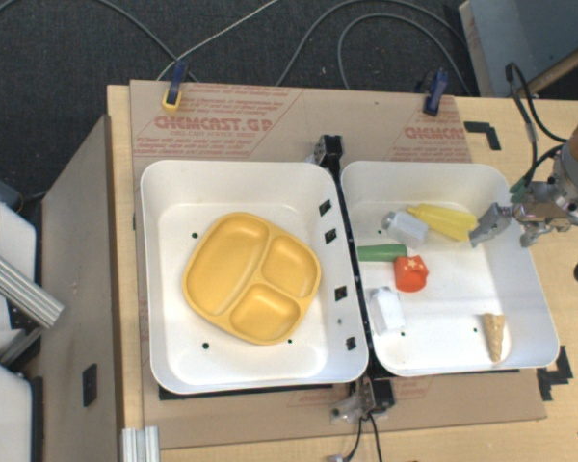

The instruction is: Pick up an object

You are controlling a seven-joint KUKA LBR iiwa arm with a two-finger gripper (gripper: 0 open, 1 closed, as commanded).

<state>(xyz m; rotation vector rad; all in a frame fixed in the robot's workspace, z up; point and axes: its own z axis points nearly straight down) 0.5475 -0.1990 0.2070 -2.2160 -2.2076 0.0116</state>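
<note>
**Inspector:** Where did the gripper (506, 221) stand, and what lay nearest it?

**Technician:** It hung at the right rim of the right bin (530, 287), reaching in from the right; its fingers (488, 223) looked spread, one grey tip toward the bin's middle and the other back by the wrist, with nothing seen between them; the nearest thing was the yellow corn cob (443, 221), just beside the leading tip and to its left in the view.

**Inspector:** And how did the cob lie?

**Technician:** Its long axis ran roughly left to right, near enough in line with the gripper's reach; a grey-white piece (405, 226) touched its far end; below it lay a green stick (380, 252), an orange-red toy (411, 273), a white block (386, 309) by the divider, and a tan cone (495, 336) at the near right corner, well apart from the fingers.

**Inspector:** The left bin?

**Technician:** It held a yellow divided plate (252, 277), across the divider and farthest from the gripper.

**Inspector:** So the next move?

**Technician:** By his judgement nothing had been picked up yet; the cob was the likely target, a short shift leftward and down; a grip across its narrow width would suit better than one along its length.
</note>
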